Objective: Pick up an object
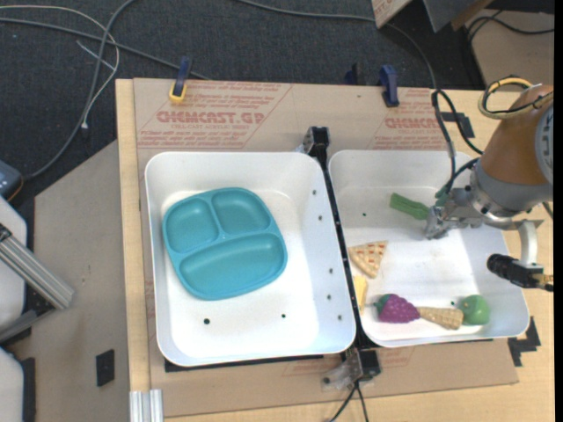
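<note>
Two white bins: left bin (167,262), right bin (396,170). One teal divided plate (225,242) in left. Right: one green piece (408,206), one waffle wedge (369,258), one purple grapes (397,308), one cone (440,316), one green ball (475,309).

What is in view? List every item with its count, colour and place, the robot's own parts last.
Shallow white plastic bins: two, white, side by side on the bench.
Divided plastic plate: one, teal, in the left bin.
Green stick-shaped toy: one, right bin, beside the gripper.
Toy waffle wedge: one, tan, right bin near the left wall.
Toy grape bunch: one, purple, right bin front.
Toy cone: one, tan, beside the grapes.
Round green toy: one, right bin front corner.
Clamps: two, blue, board's far edge.
Gripper: one, grey, low in the right bin.
</note>
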Robot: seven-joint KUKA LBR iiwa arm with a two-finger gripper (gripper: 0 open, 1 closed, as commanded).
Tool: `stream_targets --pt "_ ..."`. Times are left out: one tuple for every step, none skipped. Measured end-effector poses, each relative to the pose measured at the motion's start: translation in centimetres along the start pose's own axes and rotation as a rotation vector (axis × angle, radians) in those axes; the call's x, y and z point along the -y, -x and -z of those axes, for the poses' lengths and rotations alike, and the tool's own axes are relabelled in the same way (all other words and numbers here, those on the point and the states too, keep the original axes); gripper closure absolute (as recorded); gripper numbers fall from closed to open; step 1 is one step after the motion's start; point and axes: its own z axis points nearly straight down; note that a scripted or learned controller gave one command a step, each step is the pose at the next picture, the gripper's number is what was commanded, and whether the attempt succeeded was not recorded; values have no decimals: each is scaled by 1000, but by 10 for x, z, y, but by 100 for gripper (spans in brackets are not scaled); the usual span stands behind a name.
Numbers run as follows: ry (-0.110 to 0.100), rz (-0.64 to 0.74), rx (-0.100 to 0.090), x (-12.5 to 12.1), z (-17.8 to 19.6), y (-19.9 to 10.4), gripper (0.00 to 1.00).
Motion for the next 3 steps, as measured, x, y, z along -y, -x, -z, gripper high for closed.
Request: stream_targets --pt "4 0 3 6 61 1 100" --pt "8 1 4 3 125 5 100" --pt "2 1 2 2 123 5 100"
